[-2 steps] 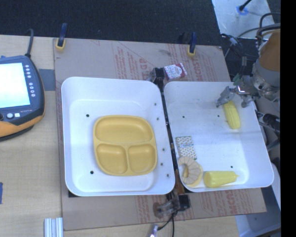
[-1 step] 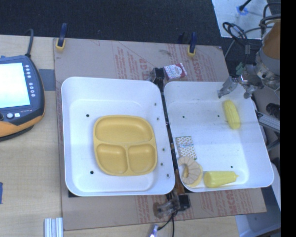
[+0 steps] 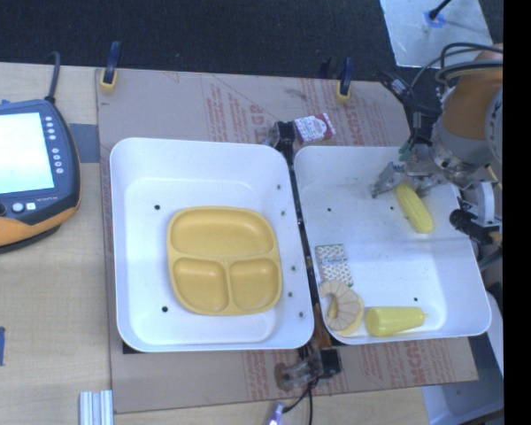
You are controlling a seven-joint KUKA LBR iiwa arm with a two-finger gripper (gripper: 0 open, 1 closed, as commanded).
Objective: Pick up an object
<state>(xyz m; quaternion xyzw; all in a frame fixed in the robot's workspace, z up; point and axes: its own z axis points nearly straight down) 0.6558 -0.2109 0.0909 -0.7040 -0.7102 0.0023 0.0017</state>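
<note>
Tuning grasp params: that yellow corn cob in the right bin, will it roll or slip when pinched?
Likely yes. The corn cob looks rounded and tapered, so it may roll sideways on the smooth bin floor if nudged. Its glossy surface suggests plastic: probably light and stiff, possibly slippery. The gripper sits at its upper end, where an off-centre pinch could squirt it out.

Two white bins (image 3: pixel 124 237) sit side by side. One yellow divided plate (image 3: pixel 223 259) lies in one bin; the other has one corn cob (image 3: pixel 414 209), one yellow bottle (image 3: pixel 394 320), one round cracker (image 3: pixel 342 307) and one patterned packet (image 3: pixel 331 259).
</note>
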